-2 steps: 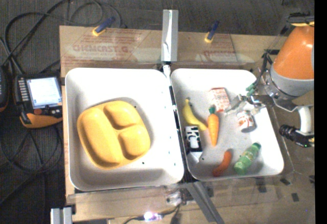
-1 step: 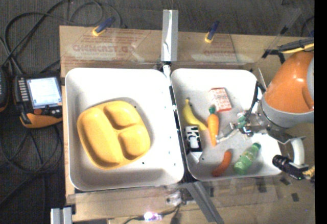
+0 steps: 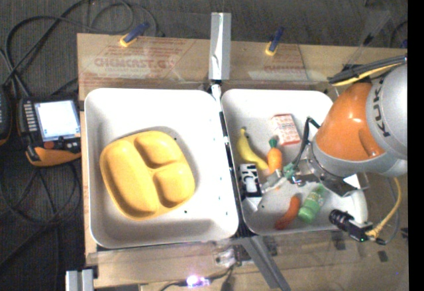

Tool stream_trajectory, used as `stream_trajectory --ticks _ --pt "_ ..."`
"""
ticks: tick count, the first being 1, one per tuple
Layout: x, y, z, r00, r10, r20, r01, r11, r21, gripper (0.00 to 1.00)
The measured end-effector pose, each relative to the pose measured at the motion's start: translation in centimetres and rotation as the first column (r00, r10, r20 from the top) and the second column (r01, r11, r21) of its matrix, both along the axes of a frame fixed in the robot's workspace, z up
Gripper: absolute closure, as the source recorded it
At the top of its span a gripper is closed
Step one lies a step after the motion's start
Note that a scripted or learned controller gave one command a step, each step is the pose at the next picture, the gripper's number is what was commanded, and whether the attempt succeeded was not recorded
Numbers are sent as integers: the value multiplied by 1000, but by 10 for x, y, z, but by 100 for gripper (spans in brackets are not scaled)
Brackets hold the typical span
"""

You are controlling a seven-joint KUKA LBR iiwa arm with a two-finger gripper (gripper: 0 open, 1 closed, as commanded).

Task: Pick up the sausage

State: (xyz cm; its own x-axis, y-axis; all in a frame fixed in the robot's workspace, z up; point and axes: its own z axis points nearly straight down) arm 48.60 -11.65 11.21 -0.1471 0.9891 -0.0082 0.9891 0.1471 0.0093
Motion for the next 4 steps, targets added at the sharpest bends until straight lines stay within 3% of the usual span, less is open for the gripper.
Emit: stream_trajectory --ticks 1,2,3,4 --pt "2 -61 -21 987 160 0 -160 987 6 0" --pt "4 -61 -11 987 159 6 -159 987 5 100" --pt "-2 14 33 933 359 -12 -358 933 9 100" --pt "-2 -65 70 852 524 -12 -524 852 5 100"
